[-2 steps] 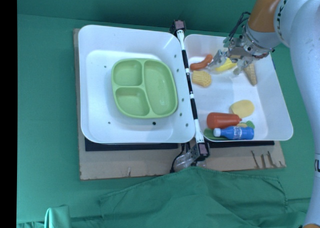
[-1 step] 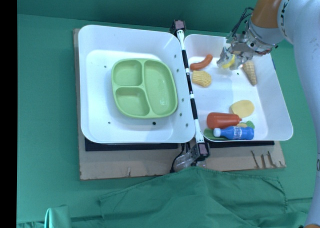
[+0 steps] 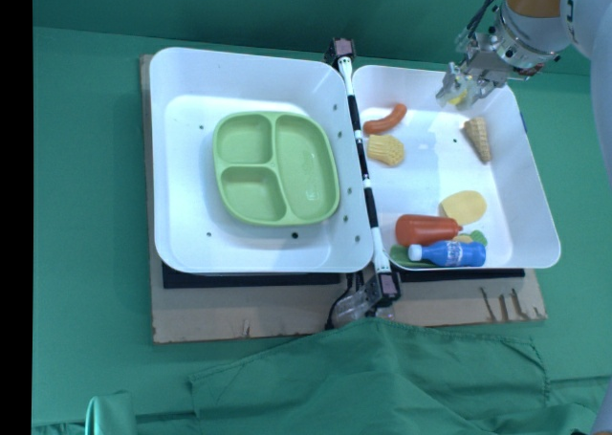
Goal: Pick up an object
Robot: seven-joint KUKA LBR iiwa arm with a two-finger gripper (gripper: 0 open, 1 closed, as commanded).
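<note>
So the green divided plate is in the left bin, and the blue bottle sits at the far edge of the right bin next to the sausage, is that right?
Not quite. The camera view shows the blue bottle at the near edge of the right bin, beside the red ketchup bottle; the sausage lies at the far end. The green divided plate is indeed in the left bin.

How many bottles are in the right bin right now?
2, both near its front edge: a red bottle lying on its side, and a blue bottle just in front of it, also lying down. Others may be hidden beneath.

Glossy white plastic bins (image 3: 191, 242), matt green plate (image 3: 275, 168), wrinkled green cloth (image 3: 382, 380)
</note>
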